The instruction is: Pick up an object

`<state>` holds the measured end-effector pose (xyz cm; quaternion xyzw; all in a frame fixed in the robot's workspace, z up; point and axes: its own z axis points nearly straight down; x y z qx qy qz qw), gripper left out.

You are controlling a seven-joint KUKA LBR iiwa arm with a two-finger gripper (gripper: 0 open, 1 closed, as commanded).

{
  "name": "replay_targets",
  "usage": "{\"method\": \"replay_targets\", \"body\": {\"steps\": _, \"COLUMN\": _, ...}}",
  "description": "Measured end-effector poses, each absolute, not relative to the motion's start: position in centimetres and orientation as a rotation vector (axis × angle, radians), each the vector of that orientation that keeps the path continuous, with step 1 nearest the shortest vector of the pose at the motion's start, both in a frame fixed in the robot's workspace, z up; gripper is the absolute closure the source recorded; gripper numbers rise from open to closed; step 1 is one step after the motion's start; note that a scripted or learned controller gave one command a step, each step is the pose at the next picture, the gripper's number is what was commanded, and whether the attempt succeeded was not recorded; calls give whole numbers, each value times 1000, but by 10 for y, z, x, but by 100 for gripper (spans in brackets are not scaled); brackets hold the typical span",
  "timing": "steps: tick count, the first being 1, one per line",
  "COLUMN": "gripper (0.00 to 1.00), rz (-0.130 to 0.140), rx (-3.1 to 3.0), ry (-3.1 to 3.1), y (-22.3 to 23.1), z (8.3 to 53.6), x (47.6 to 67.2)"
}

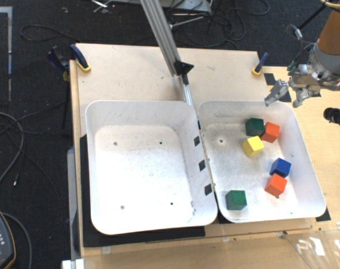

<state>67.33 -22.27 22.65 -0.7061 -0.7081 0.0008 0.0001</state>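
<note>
The bench [136, 72] is seen from above, its pale top occupying the middle of the frame. Two shallow white bins are set on it side by side. The left bin [102, 122] is located at centre left. The right bin [226, 114] is located at centre right and contains six cubes.

The arm [332, 32] is positioned at the upper right of the frame. The gripper [286, 94] is held at the upper right, over the far right corner of the right bin. Its fingers are spread apart. Nothing is gripped between them, and no cube is touched.

In the upper part of the right bin, a dark green cube [254, 126] and an orange cube [270, 131] are placed touching. A yellow cube [252, 146] lies just below them. Lower right, a blue cube [280, 167] is found just above a second orange cube [276, 185]. A green cube [235, 199] lies near the lower edge, well apart from the others.
</note>
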Motion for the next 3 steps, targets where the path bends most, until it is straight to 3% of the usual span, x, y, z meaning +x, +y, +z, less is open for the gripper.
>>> {"method": "replay_targets", "body": {"steps": 1, "gripper": 0, "rz": -2, "rx": -2221, "ry": -2226, "y": -217, "z": 108, "x": 668}}
{"method": "replay_targets", "body": {"steps": 2, "gripper": 100, "rz": -3, "rx": -2220, "ry": -2229, "y": -216, "z": 117, "x": 668}}
{"method": "replay_targets", "body": {"steps": 3, "gripper": 100, "rz": -3, "rx": -2214, "ry": -2230, "y": -167, "z": 131, "x": 676}}
